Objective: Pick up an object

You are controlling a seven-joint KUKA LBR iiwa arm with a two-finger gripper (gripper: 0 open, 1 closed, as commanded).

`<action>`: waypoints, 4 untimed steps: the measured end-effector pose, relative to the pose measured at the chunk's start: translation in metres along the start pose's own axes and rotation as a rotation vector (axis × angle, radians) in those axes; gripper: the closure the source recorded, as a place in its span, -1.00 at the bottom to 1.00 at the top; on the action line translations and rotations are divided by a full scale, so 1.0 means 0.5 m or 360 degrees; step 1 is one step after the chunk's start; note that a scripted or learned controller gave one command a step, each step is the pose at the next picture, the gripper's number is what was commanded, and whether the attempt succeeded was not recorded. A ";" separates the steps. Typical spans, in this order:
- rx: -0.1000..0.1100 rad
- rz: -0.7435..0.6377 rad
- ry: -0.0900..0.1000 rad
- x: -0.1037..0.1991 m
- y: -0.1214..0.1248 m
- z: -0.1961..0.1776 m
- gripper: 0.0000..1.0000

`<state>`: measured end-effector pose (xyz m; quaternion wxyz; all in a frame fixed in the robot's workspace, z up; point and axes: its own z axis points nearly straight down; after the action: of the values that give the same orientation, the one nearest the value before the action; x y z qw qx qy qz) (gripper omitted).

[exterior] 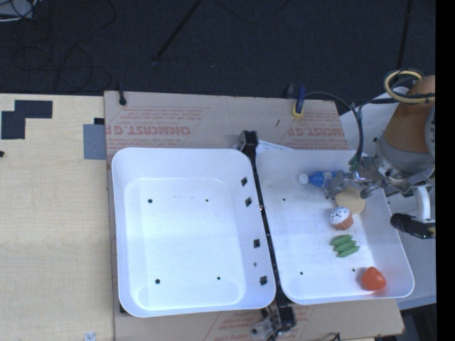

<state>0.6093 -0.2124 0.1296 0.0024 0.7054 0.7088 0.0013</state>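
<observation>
The gripper (348,183) hung low in the right bin (306,290), seemingly beside a blue bottle (320,179) and beige lump (352,203), placed to grab; its grip I cannot tell.

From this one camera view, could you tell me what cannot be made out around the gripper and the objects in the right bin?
- Gripper: too small and blurred, over the blue bottle, to tell its state or contact.
- Pale object under the gripper: partly covered; identity unclear.
- Green item: too small to identify.
- Arm: cut off by the right edge.
</observation>
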 end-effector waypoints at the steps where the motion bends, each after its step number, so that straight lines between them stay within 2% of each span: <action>1: 0.0002 0.0004 0.0000 -0.002 0.074 -0.084 -1.00; 2: -0.0002 0.0004 -0.0001 -0.004 0.073 -0.228 -1.00; 3: 0.0007 0.0000 0.0001 -0.003 0.071 -0.237 -1.00; 4: 0.0004 -0.0001 0.0001 -0.004 0.071 -0.312 -1.00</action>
<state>0.6442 -0.2140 0.2857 0.0013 0.7051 0.7091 0.0007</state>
